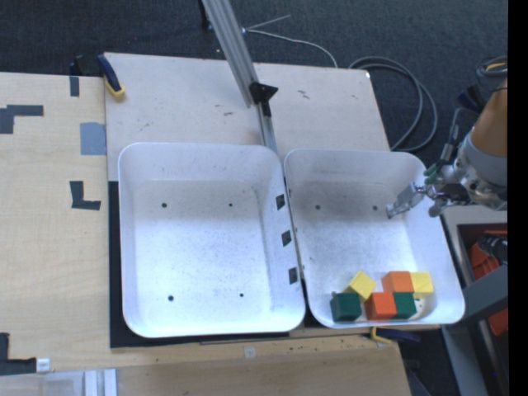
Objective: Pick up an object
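Note:
Several small blocks lie huddled in the near right corner of the right bin (346, 221): a yellow block (361, 285), a dark green block (346, 307), an orange block (398, 280), a red-orange block (381, 305), another green block (405, 304) and a second yellow block (422, 283). My gripper (417, 205) hangs over the bin's right rim, well behind the blocks. It is open, one finger (401, 204) over the bin floor, the other by the rim, nothing between them.
The left bin (198, 238) sits alongside, parted from the right one by a raised double wall with black clips. A metal rail (235, 44) slants in from the back. Cables lie on the dark floor at the back right.

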Available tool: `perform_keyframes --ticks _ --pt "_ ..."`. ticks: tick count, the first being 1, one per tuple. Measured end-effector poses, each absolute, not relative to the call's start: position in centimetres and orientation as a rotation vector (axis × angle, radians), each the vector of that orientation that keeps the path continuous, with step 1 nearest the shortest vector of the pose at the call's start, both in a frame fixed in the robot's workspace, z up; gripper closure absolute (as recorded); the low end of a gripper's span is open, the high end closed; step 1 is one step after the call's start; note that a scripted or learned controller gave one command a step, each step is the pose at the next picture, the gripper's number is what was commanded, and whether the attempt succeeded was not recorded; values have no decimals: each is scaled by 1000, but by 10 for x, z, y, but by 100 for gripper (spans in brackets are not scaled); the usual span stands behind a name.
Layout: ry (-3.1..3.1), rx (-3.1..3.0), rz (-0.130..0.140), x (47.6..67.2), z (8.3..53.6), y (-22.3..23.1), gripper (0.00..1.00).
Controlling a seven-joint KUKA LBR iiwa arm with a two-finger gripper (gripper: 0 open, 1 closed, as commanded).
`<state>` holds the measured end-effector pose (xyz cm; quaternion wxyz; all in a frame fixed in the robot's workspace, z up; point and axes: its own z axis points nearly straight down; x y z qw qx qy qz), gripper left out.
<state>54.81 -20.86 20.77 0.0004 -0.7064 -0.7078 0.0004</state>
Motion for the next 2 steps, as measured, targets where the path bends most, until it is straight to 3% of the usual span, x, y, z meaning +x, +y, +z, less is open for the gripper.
perform_keyframes --ticks 1,2 --pt "-2222 -2212 4 563 151 -171 0" --pt "-2225 -2216 3 629 88 -191 0"
